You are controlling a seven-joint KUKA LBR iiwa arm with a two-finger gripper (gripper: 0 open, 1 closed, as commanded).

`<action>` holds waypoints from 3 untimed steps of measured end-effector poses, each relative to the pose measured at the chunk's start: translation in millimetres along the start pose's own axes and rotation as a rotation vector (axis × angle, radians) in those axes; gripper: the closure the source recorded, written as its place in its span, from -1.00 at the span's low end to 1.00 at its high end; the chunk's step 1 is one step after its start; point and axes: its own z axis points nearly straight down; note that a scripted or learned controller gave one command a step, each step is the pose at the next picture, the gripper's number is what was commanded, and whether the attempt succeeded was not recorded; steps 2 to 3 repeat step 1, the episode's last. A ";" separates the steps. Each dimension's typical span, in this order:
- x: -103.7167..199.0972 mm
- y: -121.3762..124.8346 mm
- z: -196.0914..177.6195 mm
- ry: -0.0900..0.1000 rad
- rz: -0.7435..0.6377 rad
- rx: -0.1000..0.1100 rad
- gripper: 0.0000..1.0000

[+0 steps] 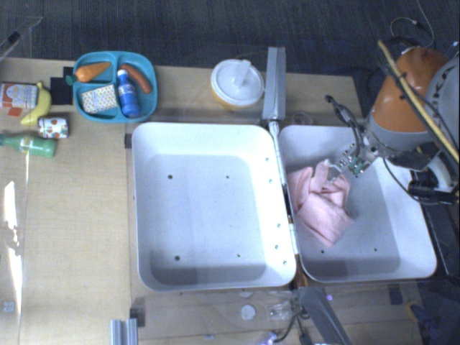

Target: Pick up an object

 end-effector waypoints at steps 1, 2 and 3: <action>13.6 38.0 -117.9 -0.001 0.246 -0.001 1.00; 13.6 38.0 -117.9 -0.001 0.246 -0.001 1.00; 13.6 38.0 -117.9 -0.001 0.246 -0.001 1.00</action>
